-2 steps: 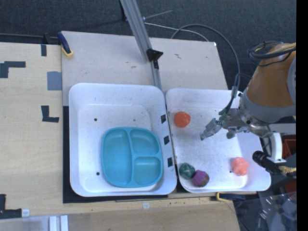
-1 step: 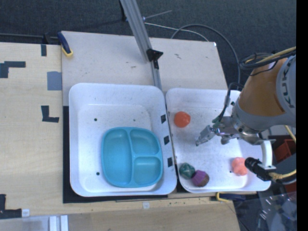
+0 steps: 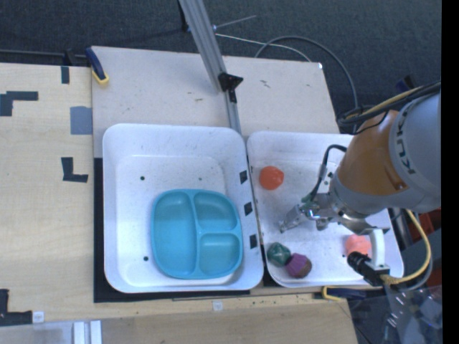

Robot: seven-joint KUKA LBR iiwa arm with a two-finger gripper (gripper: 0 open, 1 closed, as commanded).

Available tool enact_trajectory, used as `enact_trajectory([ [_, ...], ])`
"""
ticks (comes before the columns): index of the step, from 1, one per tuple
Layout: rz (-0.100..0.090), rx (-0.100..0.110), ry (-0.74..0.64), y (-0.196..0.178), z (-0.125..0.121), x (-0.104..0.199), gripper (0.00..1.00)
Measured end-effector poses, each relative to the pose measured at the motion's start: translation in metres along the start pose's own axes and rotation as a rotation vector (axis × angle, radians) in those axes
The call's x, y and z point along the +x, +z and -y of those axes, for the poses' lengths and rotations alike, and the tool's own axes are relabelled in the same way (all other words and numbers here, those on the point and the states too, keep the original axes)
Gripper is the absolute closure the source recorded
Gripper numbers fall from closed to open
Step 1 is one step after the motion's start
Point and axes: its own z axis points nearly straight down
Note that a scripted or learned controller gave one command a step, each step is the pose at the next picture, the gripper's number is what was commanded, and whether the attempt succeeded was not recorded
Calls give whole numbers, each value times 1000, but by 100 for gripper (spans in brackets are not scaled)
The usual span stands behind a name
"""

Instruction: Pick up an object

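Step in hand: approach stage, judged; the gripper [image 3: 294,219] sits low over the right bin [image 3: 287,145], no object lifted yet
Arm: grey with an orange band, reaching in from the right, wrist over the right half of the right bin
Fingers: state cannot be told; they appear as a small metallic cluster pointing left and down, too small to read the gap, and nothing shows between them
Candidate objects: orange ball [image 3: 271,178] in the upper left part of the right bin, apart from the gripper; dark green object [image 3: 278,253] and purple object [image 3: 299,265] just beside each other at the bin's near edge; pink object [image 3: 357,245] close under the arm at the right
Nearest target: the green object, below and slightly left of the gripper tip, judged
Left bin [image 3: 115,192]: holds a blue divided tray [image 3: 195,233], well apart from the gripper
Next move calls for: settling on one object, centring above it, descending with the fingers spread to straddle it, then closing
Risk: green and purple objects lie close together; a descent between them could nudge both aside
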Motion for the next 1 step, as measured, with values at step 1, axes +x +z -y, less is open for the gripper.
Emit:
enact_trajectory([
  [1, -1, -4, -2, -13, -1, 1, 100],
])
